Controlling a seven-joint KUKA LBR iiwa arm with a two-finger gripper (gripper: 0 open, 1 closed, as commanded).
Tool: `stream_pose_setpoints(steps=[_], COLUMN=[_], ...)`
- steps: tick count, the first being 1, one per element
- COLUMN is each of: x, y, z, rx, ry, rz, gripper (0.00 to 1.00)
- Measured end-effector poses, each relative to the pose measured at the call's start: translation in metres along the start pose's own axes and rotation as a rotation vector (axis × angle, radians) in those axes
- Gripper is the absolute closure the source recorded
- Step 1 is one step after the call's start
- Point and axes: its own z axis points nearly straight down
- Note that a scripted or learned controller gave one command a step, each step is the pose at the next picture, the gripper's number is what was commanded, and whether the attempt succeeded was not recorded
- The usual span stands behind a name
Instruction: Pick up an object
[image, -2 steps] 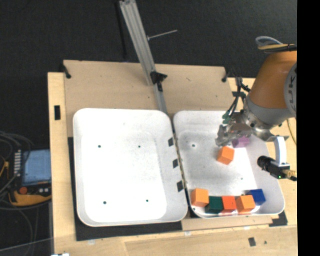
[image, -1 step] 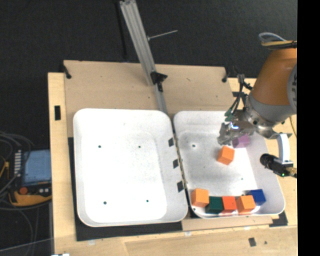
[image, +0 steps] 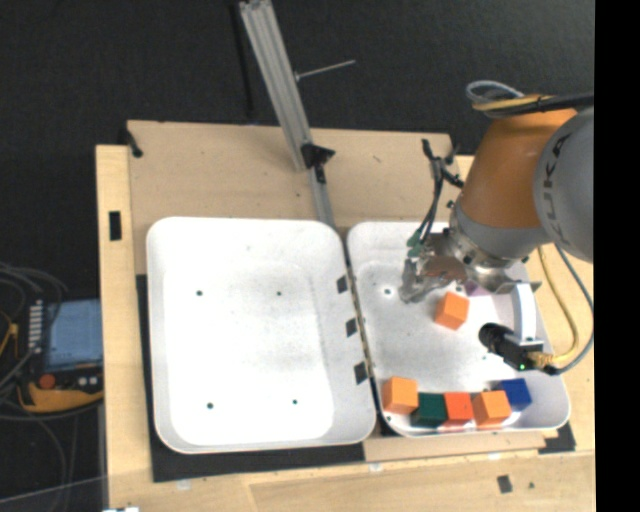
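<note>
The arm (image: 520, 180) comes in from 3 o'clock and hangs over the right bin (image: 385, 255). Its gripper (image: 418, 283) is low over the upper part of this bin, near the bin's left wall. I cannot tell how the gripper is set; nothing shows between its tips. An orange cube (image: 451, 309) lies tilted on the bin floor at about 4 o'clock from the gripper, near it but apart. Along the bin's 6 o'clock wall a row of blocks stands side by side: orange block (image: 401, 394), green block (image: 431, 408), two more orange ones (image: 459, 406) (image: 490, 406), and a blue block (image: 517, 393). The left bin (image: 165, 300) lies at 9 o'clock of the right one.
</note>
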Motion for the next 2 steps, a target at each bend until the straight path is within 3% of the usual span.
stream_pose_setpoints(steps=[2], x=[0.103], y=[-0.021], z=[0.009], rx=[0.001], ry=[0.002], rz=[-0.002], gripper=[1.0])
